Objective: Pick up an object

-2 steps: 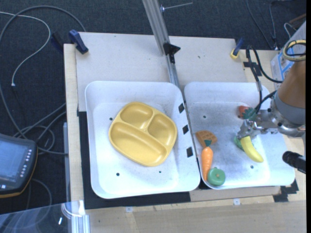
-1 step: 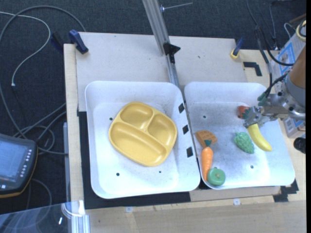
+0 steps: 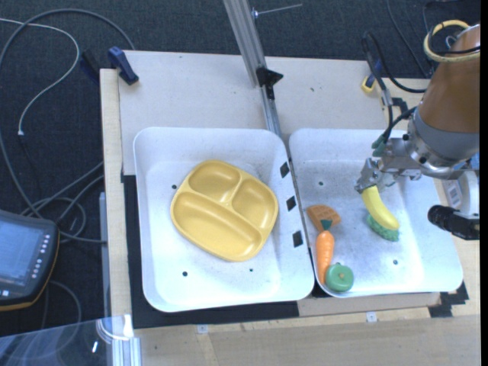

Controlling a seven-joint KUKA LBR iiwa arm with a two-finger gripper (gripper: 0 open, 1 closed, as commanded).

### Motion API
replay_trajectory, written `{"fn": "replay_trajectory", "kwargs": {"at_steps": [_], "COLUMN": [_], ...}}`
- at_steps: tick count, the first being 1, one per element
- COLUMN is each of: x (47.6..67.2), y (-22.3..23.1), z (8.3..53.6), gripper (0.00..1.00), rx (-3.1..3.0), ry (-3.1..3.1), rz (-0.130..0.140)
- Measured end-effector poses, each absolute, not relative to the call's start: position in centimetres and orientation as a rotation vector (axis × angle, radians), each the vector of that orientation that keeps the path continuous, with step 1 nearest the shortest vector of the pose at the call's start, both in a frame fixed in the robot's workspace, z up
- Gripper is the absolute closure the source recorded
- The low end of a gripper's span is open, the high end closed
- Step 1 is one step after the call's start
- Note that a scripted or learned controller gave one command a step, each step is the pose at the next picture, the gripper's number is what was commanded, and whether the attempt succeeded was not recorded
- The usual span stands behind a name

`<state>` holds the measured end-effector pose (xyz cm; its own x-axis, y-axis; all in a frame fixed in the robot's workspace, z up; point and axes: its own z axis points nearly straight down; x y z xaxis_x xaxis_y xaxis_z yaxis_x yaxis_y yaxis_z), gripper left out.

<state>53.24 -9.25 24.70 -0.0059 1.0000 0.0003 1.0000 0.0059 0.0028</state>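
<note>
The jaws [image 3: 371, 180] sit low in the right bin, directly at the far end of the banana [image 3: 380, 208]. Whether they are spread, closed, or pinching the fruit cannot be told: the metal parts overlap the banana's tip at this angle. No grasp is recorded.

The banana, judged the likely target, lies in the right half of the right bin [image 3: 427, 280], running from the jaws toward the near right. Its near end rests against or upon a green object [image 3: 385, 229], probably a leafy toy vegetable; contact is likely but not certain. The wrist comes down steeply from the right, which suits a pinch across the banana's narrow far end, where there is free floor around it.

Other contents of the right bin: a brown wedge-shaped piece [image 3: 322, 216] near the left wall; a carrot [image 3: 325, 252] just near of it, pointing toward the near edge; a round green item [image 3: 339, 277] at the near left corner, touching or just beside the carrot's tip. These three stand well apart from the banana and should not obstruct.

The left bin [image 3: 152, 204] holds one thing, a yellow divided plate [image 3: 223, 209], lying flat near its middle with its compartments bare.

Both bins rest side by side on the pale surface [image 3: 191, 82], with a metal rail [image 3: 244, 21] running away at the far side and blue clamps [image 3: 123, 65] at its far left corner.
</note>
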Motion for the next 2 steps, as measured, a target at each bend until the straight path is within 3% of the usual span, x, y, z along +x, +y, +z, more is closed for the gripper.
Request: {"fn": "replay_trajectory", "kwargs": {"at_steps": [2], "x": [57.4], "y": [1.7], "z": [25.9], "gripper": [1.0], "rx": [2.213], "ry": [2.229], "rz": [0.006]}}
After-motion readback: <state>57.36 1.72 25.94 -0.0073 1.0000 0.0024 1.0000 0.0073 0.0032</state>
